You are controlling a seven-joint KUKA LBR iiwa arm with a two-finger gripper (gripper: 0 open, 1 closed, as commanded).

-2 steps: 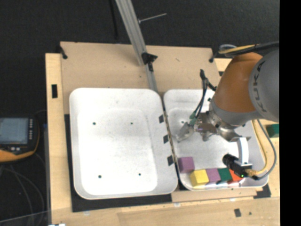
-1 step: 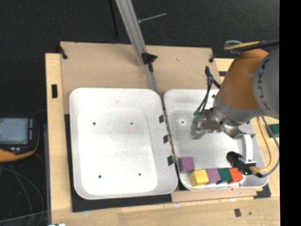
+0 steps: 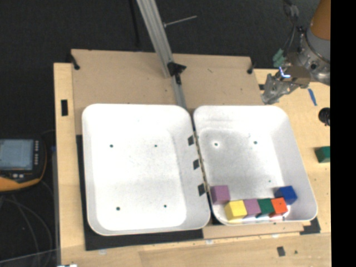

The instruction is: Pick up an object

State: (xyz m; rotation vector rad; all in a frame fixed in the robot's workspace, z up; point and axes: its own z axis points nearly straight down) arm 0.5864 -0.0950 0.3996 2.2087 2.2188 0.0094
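Several small blocks line the front edge of the right bin (image 3: 245, 121): a purple block (image 3: 220, 193), a yellow block (image 3: 236, 209), a lilac block (image 3: 252, 206), a green block (image 3: 265, 206), an orange block (image 3: 278, 206) and a blue block (image 3: 286, 193). My gripper (image 3: 272, 91) hangs above the bench just beyond the right bin's far right corner, well away from the blocks. Nothing shows between its fingers.
The left bin (image 3: 139, 166) sits beside the right one. A metal pole (image 3: 158, 38) slants down to the bins' far junction. A green object (image 3: 322, 154) lies on the bench at the right, and a handheld device (image 3: 19, 157) rests off the bench at the left.
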